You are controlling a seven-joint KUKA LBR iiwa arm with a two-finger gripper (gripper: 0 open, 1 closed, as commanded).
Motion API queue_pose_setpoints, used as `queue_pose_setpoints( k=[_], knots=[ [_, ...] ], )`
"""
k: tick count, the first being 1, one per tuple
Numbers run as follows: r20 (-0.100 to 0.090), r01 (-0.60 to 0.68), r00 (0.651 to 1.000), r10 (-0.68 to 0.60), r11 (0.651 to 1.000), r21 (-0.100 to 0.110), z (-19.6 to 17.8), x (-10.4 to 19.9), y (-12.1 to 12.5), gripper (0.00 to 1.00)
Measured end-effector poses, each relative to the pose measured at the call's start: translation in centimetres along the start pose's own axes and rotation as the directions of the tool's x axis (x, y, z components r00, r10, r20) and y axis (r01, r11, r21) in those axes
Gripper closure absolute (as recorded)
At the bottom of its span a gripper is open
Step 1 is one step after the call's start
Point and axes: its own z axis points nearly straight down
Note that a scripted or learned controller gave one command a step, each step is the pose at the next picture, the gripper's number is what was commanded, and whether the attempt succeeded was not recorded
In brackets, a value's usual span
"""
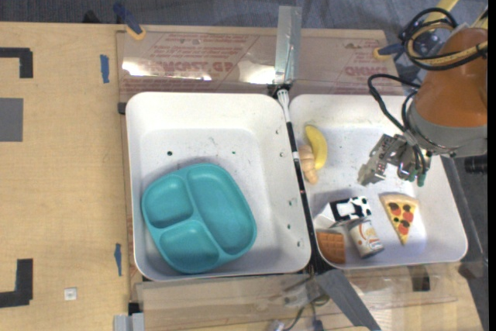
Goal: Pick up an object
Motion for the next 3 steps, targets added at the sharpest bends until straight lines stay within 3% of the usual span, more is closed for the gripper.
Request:
queue_pose_setpoints(
  k=[1, 2, 3],
  knots=[
    [-0.003, -0.227, 0.974, 0.227, 0.974, 0.001, -4.4, 5.7, 4.2, 1.0],
    [-0.002, -0.19, 0.982, 0.19, 0.982, -0.003, -10.8, 10.4, 13.4, 1.0],
    [-0.007, 0.116, 0.993, -0.116, 0.993, 0.0, -7.0, 13.8, 15.2, 1.0]
  ],
)
